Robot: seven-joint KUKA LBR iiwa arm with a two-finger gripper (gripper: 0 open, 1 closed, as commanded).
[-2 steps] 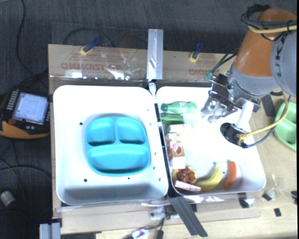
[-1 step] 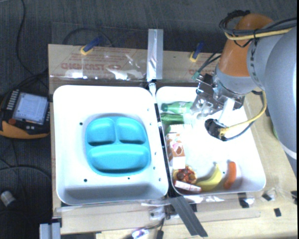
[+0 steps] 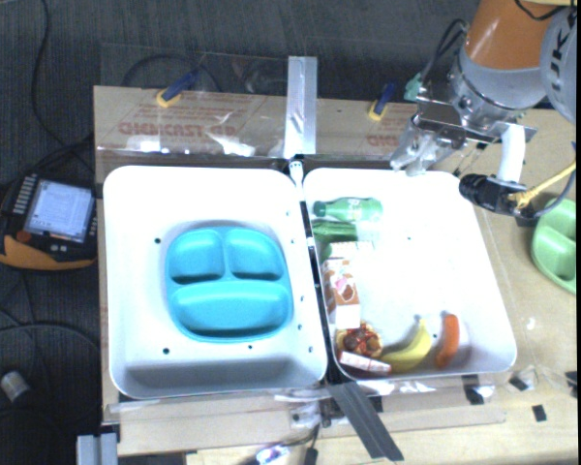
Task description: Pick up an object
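I count 2 shallow white plastic bins [image 3: 136, 260]. At the frame's centre left sits 1 blue three-compartment plastic tray [image 3: 229, 281]. Right of centre I see 1 green plastic bottle [image 3: 347, 208], 1 small printed carton [image 3: 343, 292], 1 yellow banana [image 3: 407, 348], 1 orange oblong toy [image 3: 447, 338] and 1 red snack packet [image 3: 360, 344].

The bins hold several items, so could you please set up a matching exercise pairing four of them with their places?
Things:
1. blue divided tray
2. green bottle
3. banana
4. claw

Places:
A. near edge of the right bin, beside an orange-red item
B. above the right bin's far rim
C. middle of the left bin
D. far left corner of the right bin

Pairs: 1-C, 2-D, 3-A, 4-B
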